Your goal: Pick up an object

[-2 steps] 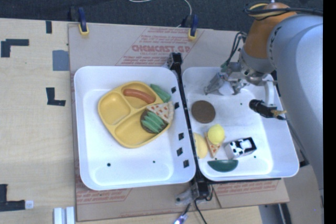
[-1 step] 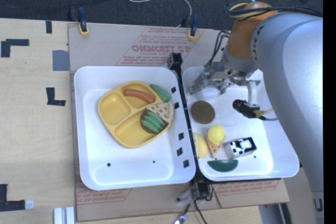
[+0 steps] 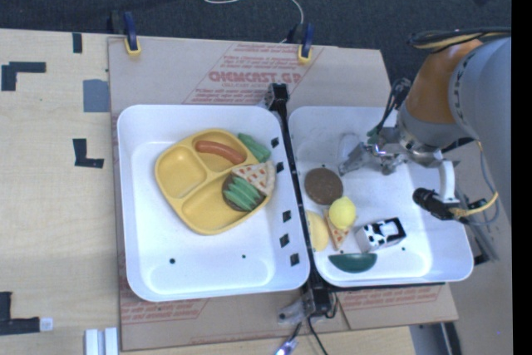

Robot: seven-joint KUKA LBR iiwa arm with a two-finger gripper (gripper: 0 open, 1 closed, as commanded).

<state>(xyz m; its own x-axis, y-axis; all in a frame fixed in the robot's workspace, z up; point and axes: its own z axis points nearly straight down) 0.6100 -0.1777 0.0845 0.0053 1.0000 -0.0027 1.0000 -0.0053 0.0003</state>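
Observation:
My gripper (image 3: 347, 155) hangs over the back part of the right bin (image 3: 440, 262), pointing left, open with nothing between its fingers. Just in front of it and to the left lies a brown round cookie (image 3: 322, 184). Nearer the front are a yellow lemon (image 3: 342, 213), a yellow-orange wedge (image 3: 319, 230), a black-and-white cow toy (image 3: 381, 234) and a dark green curved piece (image 3: 352, 263). None of them touches the gripper.
The left bin (image 3: 150, 262) holds a yellow divided tray (image 3: 179, 179) with a hot dog (image 3: 219, 150), green vegetables (image 3: 242, 194) and a pizza slice (image 3: 254, 175). A black divider (image 3: 287, 179) runs between the bins. The arm's orange band (image 3: 432, 91) and cables (image 3: 449, 204) overhang the right bin's right side.

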